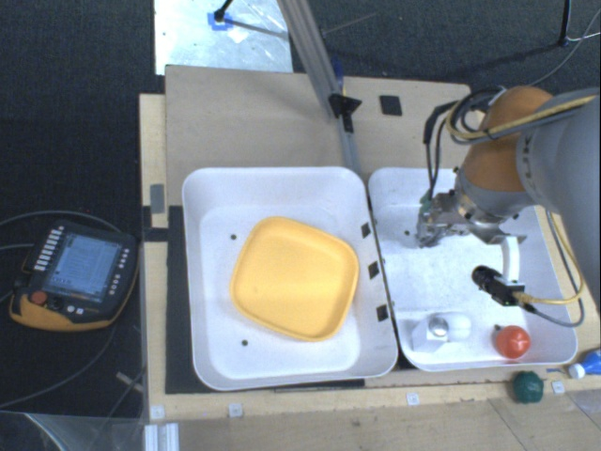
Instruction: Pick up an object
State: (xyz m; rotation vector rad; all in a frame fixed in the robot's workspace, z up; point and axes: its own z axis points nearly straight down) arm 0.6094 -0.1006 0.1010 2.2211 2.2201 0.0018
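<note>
A yellow square plate [295, 277] lies in the left bin [211, 252]. The right bin [404, 280] holds a small red ball [512, 341] at its front right and a small silvery-white object [439, 327] at its front. My gripper [430, 230] hangs over the back left part of the right bin, pointing down at the bin floor, well behind both small objects. Nothing shows between its fingers. From this height I cannot make out whether it is open or shut.
A dark green ball [527, 386] rests on the bench just outside the right bin's front edge, with a blue and white item [584, 368] beside it. Cables and a black fitting [496, 285] hang from the arm over the right bin. A teach pendant [75, 271] lies far left.
</note>
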